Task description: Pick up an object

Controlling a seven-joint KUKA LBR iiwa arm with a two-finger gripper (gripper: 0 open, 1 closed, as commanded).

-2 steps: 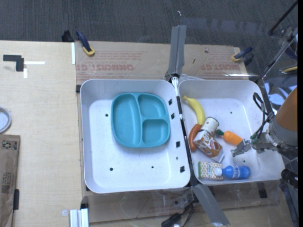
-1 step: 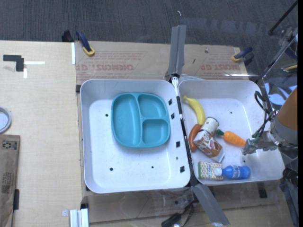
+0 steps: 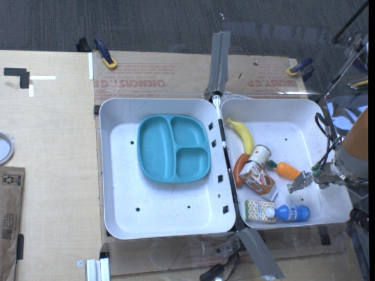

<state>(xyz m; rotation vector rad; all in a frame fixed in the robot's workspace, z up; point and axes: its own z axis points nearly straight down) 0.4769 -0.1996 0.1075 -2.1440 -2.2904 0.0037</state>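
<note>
Orange carrot (image 3: 287,170) lies centre-right in the right bin (image 3: 293,111), just beside the gripper (image 3: 299,182), whose fingers stand apart, empty. Likely light, stiff, smooth: grip across its middle.

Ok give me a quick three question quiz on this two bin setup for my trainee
1. True or false: the blue divided plate lies in the left bin.
2. Which item lies nearest the gripper? A banana B carrot C blue bottle
3. Fill in: the banana lies in the ____ bin.

Key: 1 true; 2 B; 3 right
</note>
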